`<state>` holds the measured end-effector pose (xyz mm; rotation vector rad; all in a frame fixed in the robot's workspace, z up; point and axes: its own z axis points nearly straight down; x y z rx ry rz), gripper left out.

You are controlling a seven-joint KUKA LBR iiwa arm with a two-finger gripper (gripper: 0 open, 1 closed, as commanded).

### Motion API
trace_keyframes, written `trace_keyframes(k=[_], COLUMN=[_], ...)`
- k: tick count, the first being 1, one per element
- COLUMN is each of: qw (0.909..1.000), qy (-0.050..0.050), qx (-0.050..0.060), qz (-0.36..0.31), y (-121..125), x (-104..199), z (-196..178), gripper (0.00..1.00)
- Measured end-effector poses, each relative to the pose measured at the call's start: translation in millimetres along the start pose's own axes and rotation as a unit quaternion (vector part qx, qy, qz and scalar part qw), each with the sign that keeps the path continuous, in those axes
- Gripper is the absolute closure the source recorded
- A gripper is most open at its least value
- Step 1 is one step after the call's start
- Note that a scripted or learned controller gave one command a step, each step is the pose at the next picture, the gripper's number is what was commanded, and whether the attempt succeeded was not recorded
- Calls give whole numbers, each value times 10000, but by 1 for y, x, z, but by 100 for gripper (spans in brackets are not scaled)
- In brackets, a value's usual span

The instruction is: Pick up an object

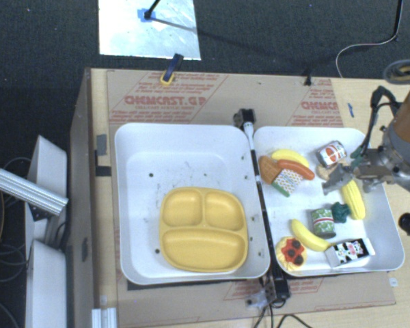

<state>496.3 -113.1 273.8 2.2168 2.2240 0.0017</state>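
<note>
The right bin (389,255) holds several toy foods. A red-and-white can (331,154) lies at the back, a yellow corn cob (354,199) near the right wall, and a banana (309,234) toward the front. A green can (322,221) and a broccoli piece (341,212) sit between them. A hot dog (294,162) and a sandwich wedge (279,177) lie by the left wall. My gripper (338,178) hangs low over the bin, between the red-and-white can and the corn cob, just above the cob's upper end. Nothing shows in its grasp.
A pizza slice (291,251) and a black-and-white milk carton (350,251) lie at the right bin's front. The left bin (137,149) holds a yellow divided plate (203,228). A ridge (254,176) separates the bins. The arm (404,145) reaches in over the right wall.
</note>
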Motion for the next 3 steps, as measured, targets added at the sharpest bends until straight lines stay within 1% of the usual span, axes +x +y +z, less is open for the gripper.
trace_keyframes(k=[1, 2, 3], qw=[10000, 10000, 10000], qy=[2, 3, 7], qx=[8, -6, -6], qz=[12, 12, -2], y=[12, 13, 38], x=[-20, -20, 68], z=[186, 175, 89], gripper=[0, 100, 100])
